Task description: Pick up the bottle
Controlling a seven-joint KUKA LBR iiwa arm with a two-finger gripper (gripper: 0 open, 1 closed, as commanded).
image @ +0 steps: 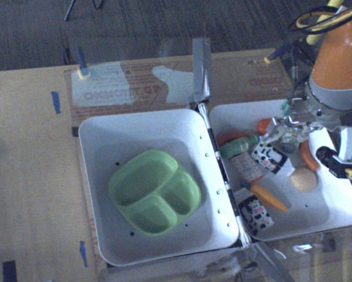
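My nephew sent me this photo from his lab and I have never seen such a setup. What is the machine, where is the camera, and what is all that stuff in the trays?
It is one photo, taken by a fixed camera above a bench, looking down at a slant. The grey robot arm with an orange band reaches in from the right; its metal claw hangs over the right shallow white bin. Whether the claw holds anything cannot be told here. That bin holds a lying green bottle, an orange carrot-shaped toy, a round beige ball-like item and two black-and-white patterned items. The left shallow white bin holds a green divided plastic plate. The arm's job is picking up the bottle, which lies in the bin.
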